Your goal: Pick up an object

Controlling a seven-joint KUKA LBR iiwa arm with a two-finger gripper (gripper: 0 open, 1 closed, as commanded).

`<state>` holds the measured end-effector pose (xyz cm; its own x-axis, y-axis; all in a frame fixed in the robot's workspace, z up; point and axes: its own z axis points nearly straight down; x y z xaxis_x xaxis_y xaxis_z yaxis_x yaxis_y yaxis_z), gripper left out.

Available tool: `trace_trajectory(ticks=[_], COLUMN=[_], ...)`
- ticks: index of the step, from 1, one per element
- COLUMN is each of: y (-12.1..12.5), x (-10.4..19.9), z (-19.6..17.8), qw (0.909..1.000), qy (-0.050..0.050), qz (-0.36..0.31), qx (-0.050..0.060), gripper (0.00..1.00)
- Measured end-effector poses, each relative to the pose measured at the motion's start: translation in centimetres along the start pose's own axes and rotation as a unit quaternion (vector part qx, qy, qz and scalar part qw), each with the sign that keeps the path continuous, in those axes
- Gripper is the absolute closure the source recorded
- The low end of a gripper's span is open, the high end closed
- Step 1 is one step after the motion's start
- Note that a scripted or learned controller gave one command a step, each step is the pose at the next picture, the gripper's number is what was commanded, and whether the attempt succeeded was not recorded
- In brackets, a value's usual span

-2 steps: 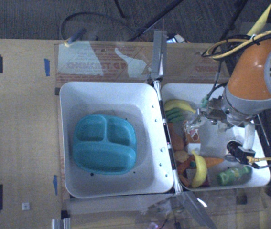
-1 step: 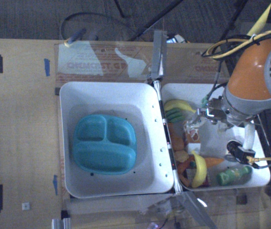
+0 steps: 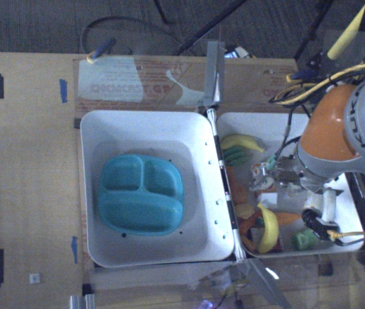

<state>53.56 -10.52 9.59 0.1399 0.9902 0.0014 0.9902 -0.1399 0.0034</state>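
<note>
Nearest the camera, along the front of the right bin (image 3: 356,246), lie the likeliest picks: a yellow banana (image 3: 269,229) standing nearly on end at about 7 o'clock from the arm's wrist, a green piece (image 3: 304,239) at about 6 o'clock, and an orange carrot (image 3: 288,218) between them. Small orange and dark bits crowd the banana's left side.

Just behind these the gripper (image 3: 279,180) hangs low over the bin's middle, its metal parts at 9 o'clock from the orange band (image 3: 327,131). Whether it is spread or closed cannot be told; nothing is seen held.

Farther back, at 11 o'clock from the gripper, a second banana (image 3: 243,141) rests on a green piece (image 3: 237,154) near the bin's far left corner.

To do this step well, I would choose a thing with free space on two sides: the front green piece looks least crowded. Come straight down, centred, and close across its narrow width. The bananas are curved and smooth, so they may slip or roll.

Off at 9 o'clock, the left bin (image 3: 92,172) holds a blue tray (image 3: 141,195).
</note>
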Motion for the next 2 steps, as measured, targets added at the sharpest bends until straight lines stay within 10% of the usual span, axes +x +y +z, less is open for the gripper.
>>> trace_trajectory(ticks=[1, 2], y=[4.5, 7.5], x=[-3.6, -5.0], z=[0.3, -9.1], qw=[0.9996, 0.9998], qy=[0.000, -0.001], qz=[-0.029, -0.018], qx=[-0.007, 0.001], gripper=[0.00, 0.00])
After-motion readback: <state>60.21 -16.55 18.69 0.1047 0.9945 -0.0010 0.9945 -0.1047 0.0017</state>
